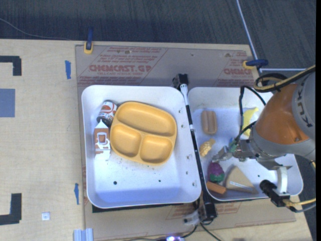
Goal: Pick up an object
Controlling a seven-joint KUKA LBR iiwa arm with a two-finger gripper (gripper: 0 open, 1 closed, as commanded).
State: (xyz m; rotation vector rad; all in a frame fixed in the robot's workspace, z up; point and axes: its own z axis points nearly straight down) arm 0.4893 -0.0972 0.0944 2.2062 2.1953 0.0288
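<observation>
The tool [224, 154] hangs at the frame's lower right, just above the purple grapes [216, 171]. A corn piece [206, 147] lies just left. I cannot tell its grip.

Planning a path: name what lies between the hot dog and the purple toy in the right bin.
In the camera view, a small yellow corn piece lies between the hot dog and the purple toy.

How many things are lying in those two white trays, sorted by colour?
Yellow or tan: 5 – divided plate, corn piece, yellow item, hot dog, wedge
Orange: 1 – carrot-like piece
Purple: 1 – purple piece
Red and white: 2 – can, carton
Total: 9
</observation>
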